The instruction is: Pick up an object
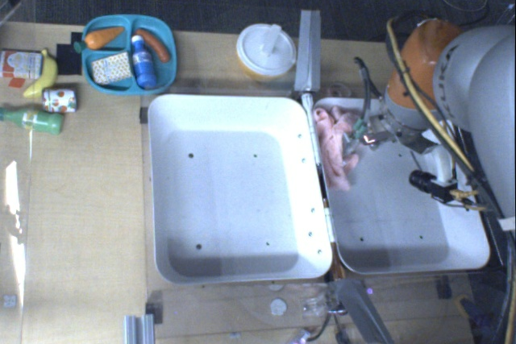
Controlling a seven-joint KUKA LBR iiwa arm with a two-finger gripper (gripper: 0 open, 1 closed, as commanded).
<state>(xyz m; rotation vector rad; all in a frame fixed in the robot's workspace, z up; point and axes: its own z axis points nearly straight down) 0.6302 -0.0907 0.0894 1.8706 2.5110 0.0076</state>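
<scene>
Pink object (335,144): lay crumpled and soft-looking in the right bin, against its left wall, toward the far corner — close to the divider between the two bins.
Right bin (403,242): shallow, white, its near floor bare apart from a few small dark holes.
Left bin (234,189): white, shallow, set just beside the right one, floor dotted with the same small holes.
Gripper (360,135): hung low over the far left part of the right bin, right at the pink object's right edge, a small reddish glow at its tip.
Jaws: could not tell how far apart they stood, nor whether anything was caught between them — too dark and too small to read.
Arm (472,84): reached in from the right, grey, with the orange band (426,44) above the wrist and cables looped along it.
Blue tray (129,54): sat on the bench beyond the left bin, holding toy food in its compartments.
White lidded cup (266,51): stood beyond the bins, near the metal post.
Bench's left edge: small toys, among them a banana (42,74) and a green bottle (32,120).
</scene>
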